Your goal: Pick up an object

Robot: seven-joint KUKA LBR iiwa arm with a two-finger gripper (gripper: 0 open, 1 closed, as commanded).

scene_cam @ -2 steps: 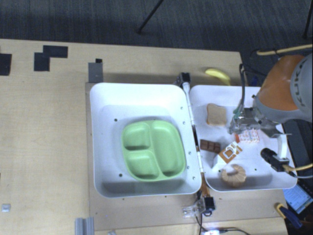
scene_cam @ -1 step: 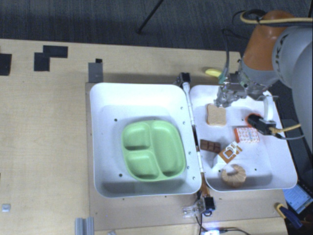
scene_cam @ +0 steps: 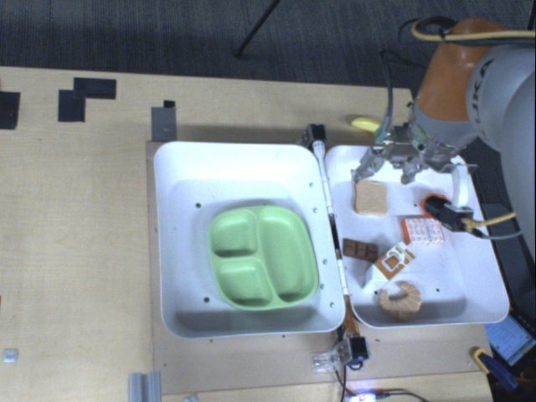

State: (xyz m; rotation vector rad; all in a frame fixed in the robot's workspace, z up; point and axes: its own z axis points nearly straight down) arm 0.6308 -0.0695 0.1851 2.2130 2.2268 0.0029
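1. Running this one remotely, so here's my read: the tool hangs over the right bin, up near its far edge, and its fingers look spread with nothing between them.
2. Closest candidate is the tan bread slice. It lies flat just on the near-left side of the tool, towards the wall shared with the left bin.
3. It's roughly square, so no real long axis to line up with.
4. Other options in that bin: chocolate bar, red-and-white box, small orange packet, and a bagel by the near edge.
5. The green divided plate fills the middle of the left bin, well apart from the tool.
6. My guess: shift slightly left and nearer, then drop.
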